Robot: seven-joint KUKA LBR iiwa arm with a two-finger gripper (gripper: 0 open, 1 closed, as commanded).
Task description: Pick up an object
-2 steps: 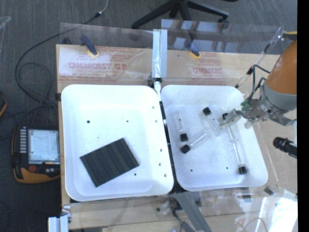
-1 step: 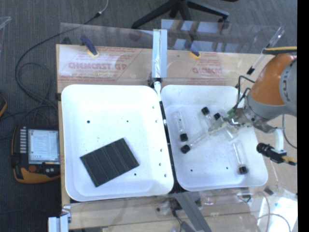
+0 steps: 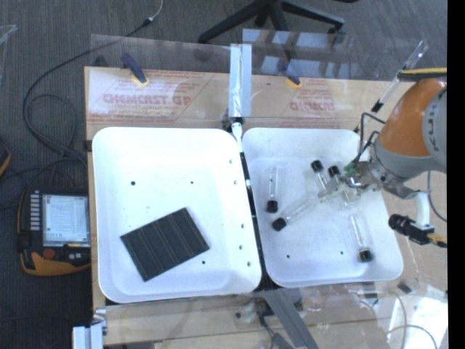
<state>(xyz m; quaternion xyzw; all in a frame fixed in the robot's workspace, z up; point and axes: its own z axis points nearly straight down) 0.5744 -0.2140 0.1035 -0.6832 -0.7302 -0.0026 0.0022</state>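
Several clear vials with black caps lie in the right bin (image 3: pixel 290 267). One vial (image 3: pixel 272 186) lies near the bin's left wall, and a second vial (image 3: pixel 296 211) lies slanted beside it. Two capped vials (image 3: pixel 320 174) sit close together near the middle right. Another vial (image 3: pixel 359 235) lies toward the front right corner. My gripper (image 3: pixel 347 183) is low over the right side of this bin, right beside the two close vials. The wrist and the orange band (image 3: pixel 408 124) cover what is under it. A dark ribbed rectangular pad (image 3: pixel 165 243) lies flat in the left bin (image 3: pixel 145 158).
A raised divider (image 3: pixel 247 195) separates the two bins. A cable and black connector (image 3: pixel 408 227) hang off the arm over the right bin's right rim. A teach pendant (image 3: pixel 54 227) lies on the floor to the left. Clamps and a clear sheet stand behind the bins.
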